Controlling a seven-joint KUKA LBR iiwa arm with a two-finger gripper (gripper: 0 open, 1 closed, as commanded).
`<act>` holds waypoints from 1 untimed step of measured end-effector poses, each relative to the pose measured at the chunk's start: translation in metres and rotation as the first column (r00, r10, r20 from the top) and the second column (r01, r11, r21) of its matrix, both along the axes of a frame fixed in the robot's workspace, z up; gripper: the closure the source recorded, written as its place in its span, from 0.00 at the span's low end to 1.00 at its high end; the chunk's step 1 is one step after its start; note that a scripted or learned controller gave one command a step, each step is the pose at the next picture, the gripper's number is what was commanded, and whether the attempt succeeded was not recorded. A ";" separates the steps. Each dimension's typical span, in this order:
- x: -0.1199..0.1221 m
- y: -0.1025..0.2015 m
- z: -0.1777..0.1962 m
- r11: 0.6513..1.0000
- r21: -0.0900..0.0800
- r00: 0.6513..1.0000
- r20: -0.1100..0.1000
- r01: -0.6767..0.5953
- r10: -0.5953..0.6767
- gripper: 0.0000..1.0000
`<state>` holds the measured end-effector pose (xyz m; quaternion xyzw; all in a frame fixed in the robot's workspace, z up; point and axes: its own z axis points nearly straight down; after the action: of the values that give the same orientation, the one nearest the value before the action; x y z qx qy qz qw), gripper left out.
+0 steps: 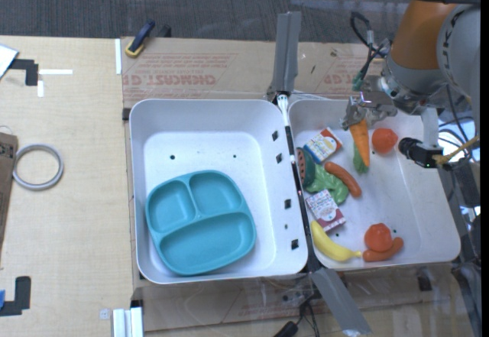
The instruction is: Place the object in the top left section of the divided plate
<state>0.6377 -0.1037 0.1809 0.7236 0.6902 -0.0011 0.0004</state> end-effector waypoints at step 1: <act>0.008 0.032 0.074 0.997 0.000 0.997 0.000 -0.079 0.079 1.00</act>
<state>0.6460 -0.0718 0.2554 0.6959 0.7181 -0.0008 0.0004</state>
